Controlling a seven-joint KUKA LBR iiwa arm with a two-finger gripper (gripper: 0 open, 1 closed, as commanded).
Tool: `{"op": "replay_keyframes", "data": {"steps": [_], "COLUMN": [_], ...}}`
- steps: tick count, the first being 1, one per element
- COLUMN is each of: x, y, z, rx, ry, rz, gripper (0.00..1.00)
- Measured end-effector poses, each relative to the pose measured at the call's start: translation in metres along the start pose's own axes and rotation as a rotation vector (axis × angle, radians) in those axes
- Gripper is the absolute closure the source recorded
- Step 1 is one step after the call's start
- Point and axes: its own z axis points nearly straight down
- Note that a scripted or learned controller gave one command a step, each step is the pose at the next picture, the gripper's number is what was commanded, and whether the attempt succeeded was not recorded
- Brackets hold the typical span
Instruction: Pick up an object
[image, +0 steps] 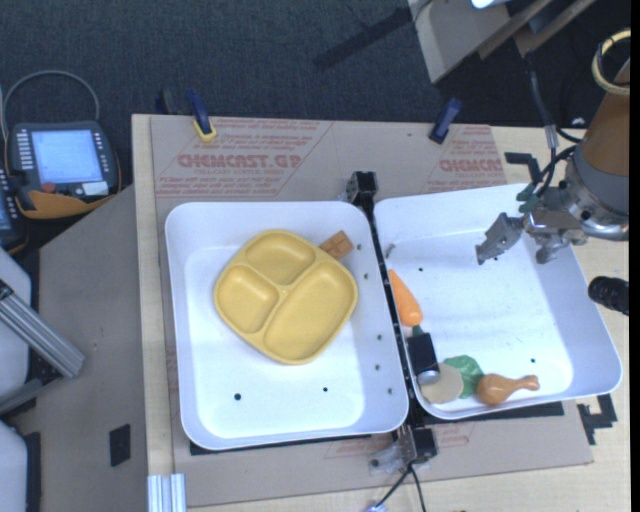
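My gripper (521, 244) hangs over the far right part of the right bin (560, 310), open, with nothing between its fingers. Along that bin's left wall lies an orange carrot (404, 298). Below it is a black block (422, 351). In the near corner, a beige round piece (443, 384), a green item (466, 368) and a brown drumstick (505, 385) sit close together. All of these lie well to the left of and nearer than the gripper. The left bin (200, 380) holds a yellow divided plate (286, 296), with a small brown block (337, 243) at its far right edge.
Both bins rest on a cardboard sheet (260, 150) held by blue clamps (201, 118). A black divider (378, 260) runs between the bins. A teach pendant (62, 165) lies off the bench at far left.
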Motion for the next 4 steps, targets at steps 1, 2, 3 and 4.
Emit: {"op": "replay_keyframes", "data": {"steps": [1,2,3,4], "x": [0.000,-0.003,-0.008,-0.001], "y": [0.002,-0.001,-0.001,0.004], "z": [-0.006,0.037,0.098,0.158], "rx": [-0.012,-0.006,-0.007,-0.004], "ry": [-0.002,0.000,-0.001,0.001], "rz": [-0.003,-0.001,-0.002,-0.002], "gripper": [0.00,0.00,0.00,0.00]}}
